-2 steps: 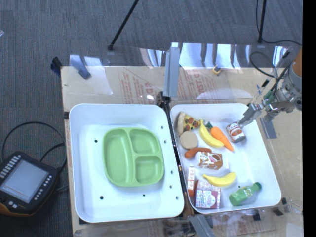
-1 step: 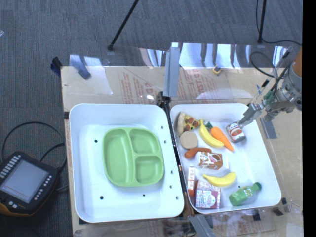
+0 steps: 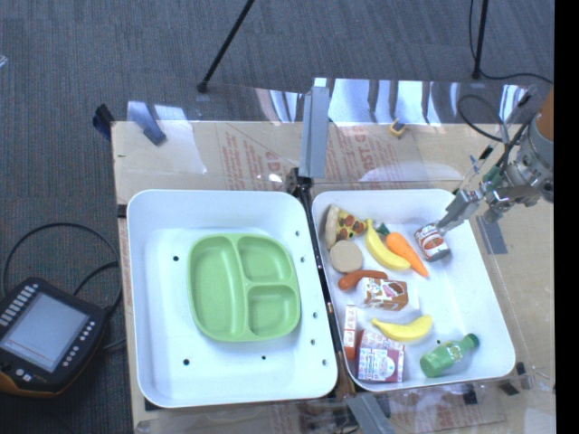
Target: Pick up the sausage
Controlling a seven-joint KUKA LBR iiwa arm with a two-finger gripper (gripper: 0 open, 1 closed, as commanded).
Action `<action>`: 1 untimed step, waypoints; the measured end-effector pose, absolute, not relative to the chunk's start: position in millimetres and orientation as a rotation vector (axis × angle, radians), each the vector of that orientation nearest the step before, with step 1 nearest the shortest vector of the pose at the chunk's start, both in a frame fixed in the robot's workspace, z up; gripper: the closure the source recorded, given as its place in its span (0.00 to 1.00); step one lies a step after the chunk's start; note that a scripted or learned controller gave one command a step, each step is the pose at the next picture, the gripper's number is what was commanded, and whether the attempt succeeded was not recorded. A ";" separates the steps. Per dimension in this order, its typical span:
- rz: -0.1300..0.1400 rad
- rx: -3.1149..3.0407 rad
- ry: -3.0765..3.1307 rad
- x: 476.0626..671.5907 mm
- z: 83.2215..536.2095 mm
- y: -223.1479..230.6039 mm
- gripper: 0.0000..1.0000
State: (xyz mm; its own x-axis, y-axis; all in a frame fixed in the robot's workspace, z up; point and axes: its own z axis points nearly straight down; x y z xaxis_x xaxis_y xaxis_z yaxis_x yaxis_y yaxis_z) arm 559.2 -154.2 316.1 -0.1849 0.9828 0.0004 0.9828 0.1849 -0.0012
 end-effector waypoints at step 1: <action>0.001 -2.005 -2.417 559.2 316.1 -154.2 0.00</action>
